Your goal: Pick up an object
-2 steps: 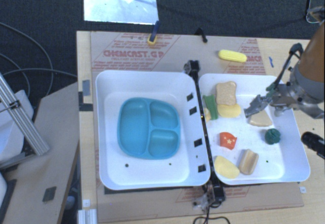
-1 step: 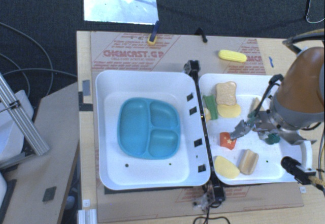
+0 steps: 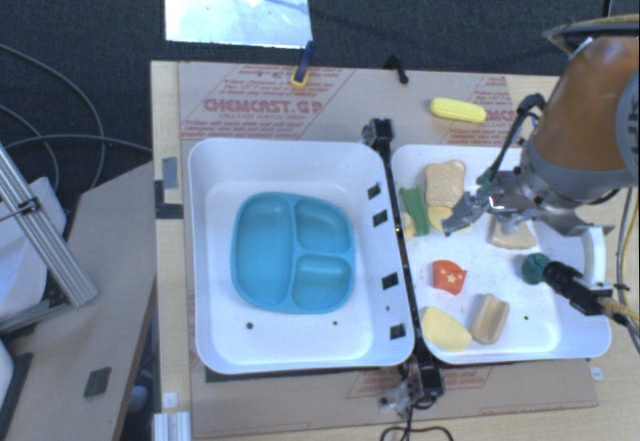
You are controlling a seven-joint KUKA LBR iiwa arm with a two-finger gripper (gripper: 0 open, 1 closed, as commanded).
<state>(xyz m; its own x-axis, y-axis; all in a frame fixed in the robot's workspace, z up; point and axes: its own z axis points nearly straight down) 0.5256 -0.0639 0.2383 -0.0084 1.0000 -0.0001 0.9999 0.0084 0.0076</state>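
Right bin [image 3: 575, 334] taken as landmark. Gripper [image 3: 478, 209] is seen low over its upper middle, just beside a tan bread slice [image 3: 445, 183] and a green piece [image 3: 415, 209]; whether the gripper is open or closed cannot be told. A red piece [image 3: 449, 276] lies at centre, a yellow lump [image 3: 446, 329] and a brown roll [image 3: 489, 317] near the front wall. A blue tray [image 3: 293, 252] is seen in the left bin [image 3: 215, 329]

Your arm [image 3: 590, 109] reaches in from the right edge, its broad orange band above the grey wrist [image 3: 560, 184]. It bends downward and leftward, carrying the claw [image 3: 478, 207] low, its metal parts pointing left, away from the wrist.
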